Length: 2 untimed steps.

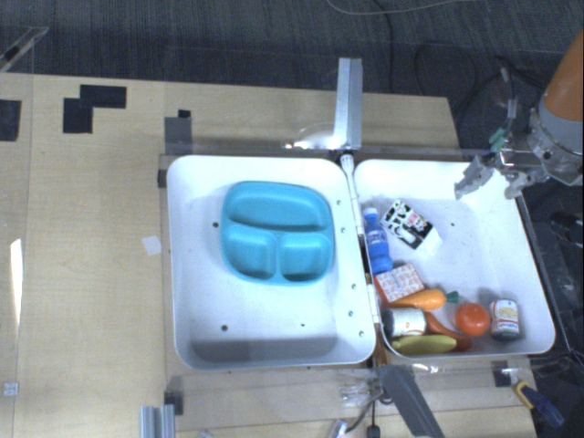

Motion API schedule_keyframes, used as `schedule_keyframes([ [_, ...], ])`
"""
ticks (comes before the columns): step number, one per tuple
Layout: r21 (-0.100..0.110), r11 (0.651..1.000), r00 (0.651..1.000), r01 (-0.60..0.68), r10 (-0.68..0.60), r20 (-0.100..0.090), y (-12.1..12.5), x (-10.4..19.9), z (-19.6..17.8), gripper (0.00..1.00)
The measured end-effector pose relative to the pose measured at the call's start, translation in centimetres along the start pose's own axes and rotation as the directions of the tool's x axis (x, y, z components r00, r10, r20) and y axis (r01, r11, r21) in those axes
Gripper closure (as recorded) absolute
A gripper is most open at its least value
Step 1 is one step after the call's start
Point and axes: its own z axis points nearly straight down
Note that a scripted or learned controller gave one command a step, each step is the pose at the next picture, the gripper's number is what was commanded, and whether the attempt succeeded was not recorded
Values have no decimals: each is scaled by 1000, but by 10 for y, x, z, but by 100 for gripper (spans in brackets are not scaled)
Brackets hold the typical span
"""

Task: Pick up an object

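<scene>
White plastic makes up the two bins — the left bin [196, 272] and the right bin [525, 272] — set side by side on a pale wooden bench [82, 263], with a metal post [349, 103] standing at twelve o'clock above the seam between them.

A blue tray [276, 231] with three compartments lies in the middle of the left bin, alone there.

The arm [564, 108] comes in at about two o'clock of the right bin, its gripper [493, 176] over the bin's upper right corner. The two fingers stand spread apart — nothing between them.

The objects sit well apart from the gripper, in the right bin's lower left half. A blue bottle [375, 243] lies along the nine o'clock wall. Just beside it, toward the centre, is a black-and-white packet [408, 224]. Below the bottle lies a patterned card [399, 282], and touching that an orange carrot [422, 298]. Along the six o'clock edge: a small jar [408, 322], a yellow banana [424, 343], a red tomato [472, 318], and a small can [505, 318] at five o'clock.
</scene>
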Motion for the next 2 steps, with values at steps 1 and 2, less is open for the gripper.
schedule_keyframes([
  [1, -3, 995, 995, 104, -104, 1, -5, 14, 95, 0],
  [2, -39, 999, 1000, 27, -27, 6, 11, 52, 134, 0],
])
